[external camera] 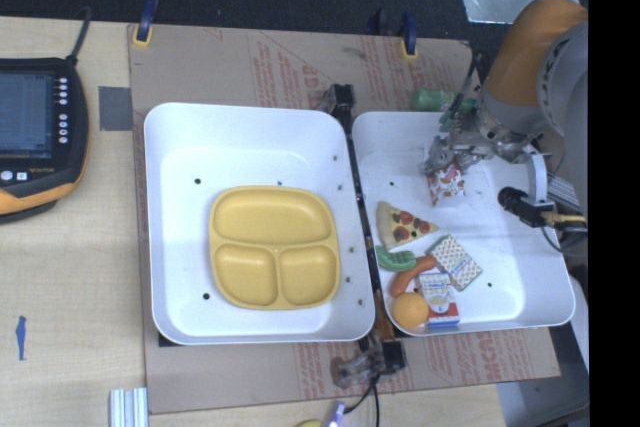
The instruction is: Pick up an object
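My gripper point(443, 163) is down in the right bin point(520, 310), near its back middle. Directly under its tip lies a small red and white packet point(447, 184); the fingers touch or nearly touch it. Further forward in the same bin lie a pizza slice point(404, 224), a green piece point(394, 260), a checkered packet point(455, 261), an orange sausage-like piece point(413, 276), a small carton point(437, 297) and an orange ball point(409, 312).
The left bin point(175, 215) holds a yellow divided plate point(273, 246). A tablet controller point(38, 137) lies on the bench at far left. A green object point(431, 99) sits just behind the right bin. Clamps hold the cardboard at the back edge.
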